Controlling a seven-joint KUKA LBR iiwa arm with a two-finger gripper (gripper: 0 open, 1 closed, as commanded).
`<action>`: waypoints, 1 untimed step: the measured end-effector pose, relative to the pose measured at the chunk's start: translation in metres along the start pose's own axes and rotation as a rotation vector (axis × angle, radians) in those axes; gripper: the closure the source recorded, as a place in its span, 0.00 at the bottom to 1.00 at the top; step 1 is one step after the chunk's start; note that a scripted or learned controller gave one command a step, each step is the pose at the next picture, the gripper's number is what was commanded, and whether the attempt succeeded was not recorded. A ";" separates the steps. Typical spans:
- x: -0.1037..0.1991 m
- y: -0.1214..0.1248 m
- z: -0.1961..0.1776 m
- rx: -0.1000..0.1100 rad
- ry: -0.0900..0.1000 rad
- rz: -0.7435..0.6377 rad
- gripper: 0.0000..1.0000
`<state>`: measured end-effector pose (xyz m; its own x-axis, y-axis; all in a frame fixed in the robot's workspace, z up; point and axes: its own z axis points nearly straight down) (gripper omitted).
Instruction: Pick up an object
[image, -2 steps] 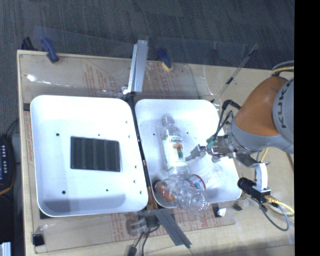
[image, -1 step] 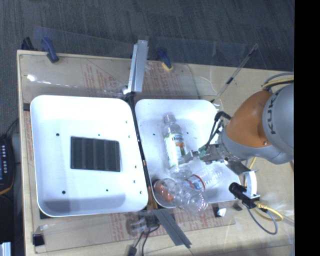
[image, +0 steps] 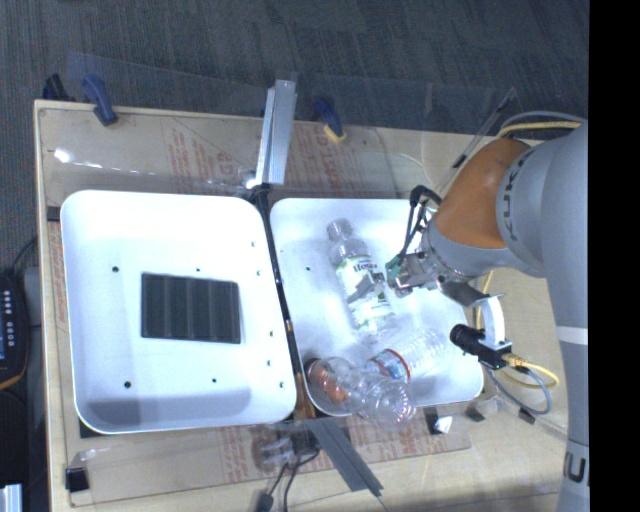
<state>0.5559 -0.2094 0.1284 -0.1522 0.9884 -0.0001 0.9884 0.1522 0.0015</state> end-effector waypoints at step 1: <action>0.017 0.000 0.037 0.004 0.002 -0.035 0.00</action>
<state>0.5533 -0.1927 0.0914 -0.1865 0.9825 0.0015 0.9825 0.1865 -0.0028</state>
